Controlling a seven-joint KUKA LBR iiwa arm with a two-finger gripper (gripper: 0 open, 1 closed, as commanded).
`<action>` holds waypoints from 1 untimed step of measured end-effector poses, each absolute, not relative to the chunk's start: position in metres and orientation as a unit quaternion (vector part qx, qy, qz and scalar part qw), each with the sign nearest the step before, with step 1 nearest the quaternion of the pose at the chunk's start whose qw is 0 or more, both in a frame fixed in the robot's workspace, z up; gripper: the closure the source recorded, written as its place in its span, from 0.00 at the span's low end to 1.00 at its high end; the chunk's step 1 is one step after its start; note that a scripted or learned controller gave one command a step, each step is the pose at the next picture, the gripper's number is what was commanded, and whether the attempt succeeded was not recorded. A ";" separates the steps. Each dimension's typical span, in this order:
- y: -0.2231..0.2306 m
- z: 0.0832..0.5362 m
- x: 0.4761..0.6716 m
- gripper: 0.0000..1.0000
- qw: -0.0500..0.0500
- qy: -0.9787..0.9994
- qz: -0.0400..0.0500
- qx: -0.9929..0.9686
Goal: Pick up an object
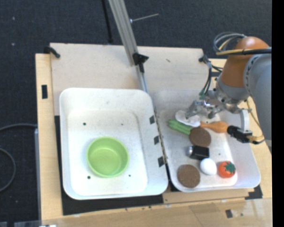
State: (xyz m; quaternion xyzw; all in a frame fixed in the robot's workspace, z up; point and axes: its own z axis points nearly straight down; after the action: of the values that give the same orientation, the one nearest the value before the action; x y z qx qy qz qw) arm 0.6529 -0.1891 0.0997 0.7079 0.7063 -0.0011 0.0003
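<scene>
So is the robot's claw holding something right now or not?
End effector: low in the right bin, at the white object near the green one. Open or closed cannot be told, and nothing is seen held.

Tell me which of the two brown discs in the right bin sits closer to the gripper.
The upper brown disc, beside the green stick, under the gripper. The other brown disc lies at the bin's near edge.

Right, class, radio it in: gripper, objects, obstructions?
Gripper low over right bin, nothing seen between fingers. Green stick, brown discs, white ball still lying there. Objects crowded close together.
</scene>
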 end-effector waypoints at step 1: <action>-0.190 0.114 0.655 1.00 0.004 0.707 0.001 0.708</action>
State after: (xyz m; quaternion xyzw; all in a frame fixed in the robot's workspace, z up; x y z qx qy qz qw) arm 0.6546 -0.1900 0.1137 0.7077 0.7065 0.0005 0.0036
